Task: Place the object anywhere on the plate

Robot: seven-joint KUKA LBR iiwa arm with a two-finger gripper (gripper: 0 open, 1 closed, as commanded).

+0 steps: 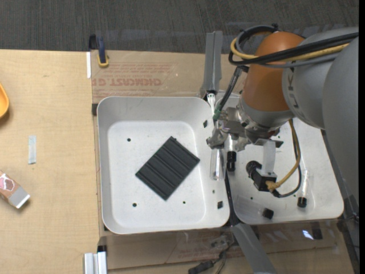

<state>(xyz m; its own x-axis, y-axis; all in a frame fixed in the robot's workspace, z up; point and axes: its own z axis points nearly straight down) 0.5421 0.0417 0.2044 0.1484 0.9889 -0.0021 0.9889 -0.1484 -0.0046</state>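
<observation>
Dark ribbed plate (pixel 167 168) lying flat in the left bin (pixel 114 119), turned diagonally, its long axis running lower left to upper right. End effector (pixel 223 153) above the rim between the bins; whether it is open or grasping cannot be told.

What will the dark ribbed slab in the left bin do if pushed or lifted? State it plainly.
The dark ribbed slab lies flat in the left bin, so it will probably slide rather than roll or tip. Its straight edges suggest it is stiff. Lying so low and thin, it may be hard to grip from above.
</observation>
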